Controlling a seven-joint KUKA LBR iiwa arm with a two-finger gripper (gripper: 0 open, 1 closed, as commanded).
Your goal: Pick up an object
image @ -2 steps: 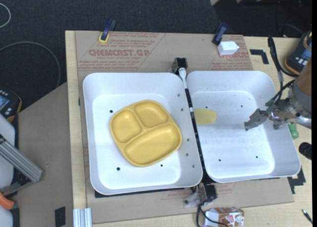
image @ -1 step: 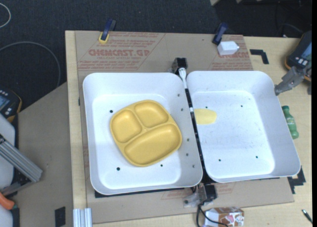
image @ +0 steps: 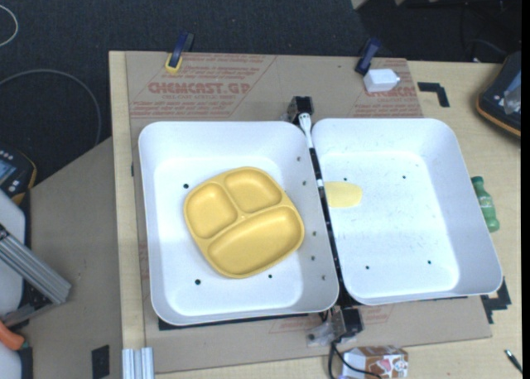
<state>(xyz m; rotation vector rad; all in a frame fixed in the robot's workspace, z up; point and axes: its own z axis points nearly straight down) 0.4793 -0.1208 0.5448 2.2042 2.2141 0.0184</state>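
Plates first: we see 1 yellow divided plate (image: pixel 243 221) mid left bin (image: pixel 157 203), 3 compartments, long axis slanting upper-left to lower-right. We judge it light, stiff, slick plastic; take it by rim or a divider wall. Small yellow piece (image: pixel 342 195) lies in right bin (image: pixel 447 203), by its left wall.

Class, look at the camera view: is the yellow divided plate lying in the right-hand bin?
No. The yellow divided plate lies in the left bin; the right bin holds a small pale yellow piece.
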